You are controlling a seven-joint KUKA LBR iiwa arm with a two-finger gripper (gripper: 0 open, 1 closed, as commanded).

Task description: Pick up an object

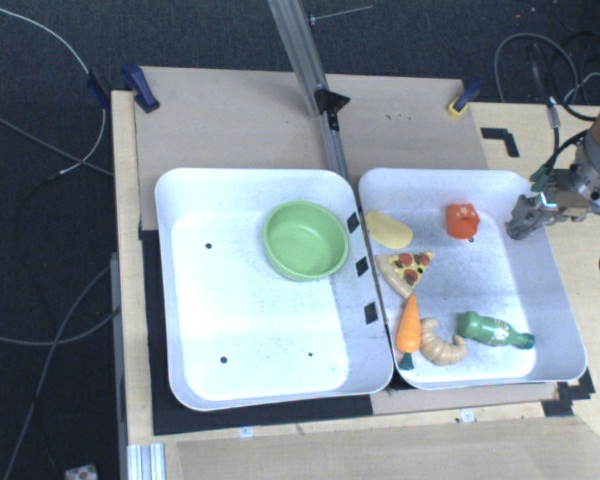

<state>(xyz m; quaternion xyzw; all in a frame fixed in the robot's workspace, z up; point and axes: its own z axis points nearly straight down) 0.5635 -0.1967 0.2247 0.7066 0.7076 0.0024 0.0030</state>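
Camera view shows the hand at the right rim of the right bin, low over the bin's upper right corner; whether it is wide or narrow I cannot tell, and nothing is visibly held. The grey arm comes in from beyond that rim, wrist angled down and inward toward the bin.

Nearest the hand, just inside the right bin's upper part, sits a small red block-like toy, apart from everything else. It looks like a light, rigid plastic piece, probably smooth and a little slippery; a pinch across its flat sides seems safest.

Further into the right bin, against its left wall, lie a yellow lemon-like piece, a pizza slice and a carrot. Along its lower edge lie a croissant and a green bottle. These crowd together, so grasping there risks nudging neighbours.

A green bowl rests in the left bin.
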